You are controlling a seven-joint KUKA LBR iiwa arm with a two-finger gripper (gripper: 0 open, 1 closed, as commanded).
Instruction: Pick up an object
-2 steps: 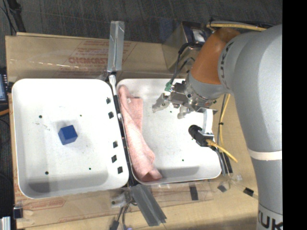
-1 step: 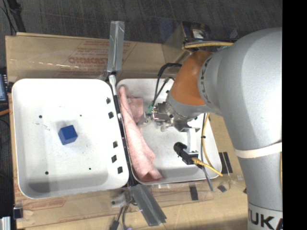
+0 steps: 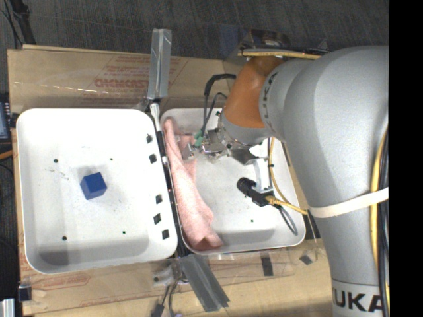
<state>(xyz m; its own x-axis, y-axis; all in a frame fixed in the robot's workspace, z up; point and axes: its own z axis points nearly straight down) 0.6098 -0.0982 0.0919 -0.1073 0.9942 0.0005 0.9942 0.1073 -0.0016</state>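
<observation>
**A:** You asked which step you're at. Entry: the arm (image 3: 330,144) reaches in from the right and its gripper (image 3: 206,144) sits low over the right bin (image 3: 277,236), near that bin's upper left corner. Judged as the approach-to-grasp step; nothing is lifted.

**B:** And what is the gripper doing: released, clenched, grasping?

**A:** You can't tell from this view. The wrist and the orange band (image 3: 246,101) cover most of it, so leave that as unknown in your log.

**B:** Where is the thing to be picked?

**A:** Two candidates. The pink cloth (image 3: 190,197) lies as a long strip along the right bin's left wall, its upper end just beside the gripper; whether they touch is not resolvable. The blue cube (image 3: 94,185) sits alone in the left bin (image 3: 39,243), well apart from the arm.

**B:** So the next move?

**A:** Your likely target is the cloth, being nearest. It calls for a pinch on a raised fold, away from the bin wall, then a straight lift. Cloth is limp, so expect it to drape and drag. Confirm the hold only once you see fabric rise clear of the bin floor.
</observation>
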